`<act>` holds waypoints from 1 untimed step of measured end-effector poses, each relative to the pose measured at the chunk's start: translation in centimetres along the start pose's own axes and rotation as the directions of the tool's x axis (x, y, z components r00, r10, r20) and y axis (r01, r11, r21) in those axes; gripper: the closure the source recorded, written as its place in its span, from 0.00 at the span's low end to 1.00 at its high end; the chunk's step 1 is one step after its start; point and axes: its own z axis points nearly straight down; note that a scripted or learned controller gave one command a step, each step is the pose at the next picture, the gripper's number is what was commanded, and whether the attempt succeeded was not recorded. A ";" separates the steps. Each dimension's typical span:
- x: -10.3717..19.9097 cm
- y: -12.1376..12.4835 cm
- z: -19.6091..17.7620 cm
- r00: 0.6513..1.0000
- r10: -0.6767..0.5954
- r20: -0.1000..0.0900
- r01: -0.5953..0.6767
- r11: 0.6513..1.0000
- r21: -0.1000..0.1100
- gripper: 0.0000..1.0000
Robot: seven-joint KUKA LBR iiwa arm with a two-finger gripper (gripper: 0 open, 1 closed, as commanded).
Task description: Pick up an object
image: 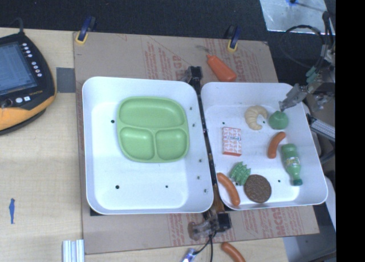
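Observation:
The right bin (302,201) holds several toy foods. A pale croissant (256,117) lies near its back, with a round green fruit (278,120) just to its right. In front of these are an orange sausage (276,144), a green bottle (291,164), a pink-and-white packet (231,141), a green leafy piece (240,172), a brown round cookie (258,188) and a long orange hot dog (228,189). My gripper (287,101) reaches in from the right edge, its grey tip just above and right of the green fruit. Nothing visibly hangs from it.
The left bin (102,198) carries a green divided plate (153,128). An orange carrot (220,68) lies on the cardboard behind the right bin, and another sausage (234,251) lies in front. A teach pendant (20,81) sits at the far left.

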 end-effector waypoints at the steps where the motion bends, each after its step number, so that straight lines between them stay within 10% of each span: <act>1: 0.5 5.8 15.8 1.000 -0.006 0.000 0.006 1.000 -0.009 0.00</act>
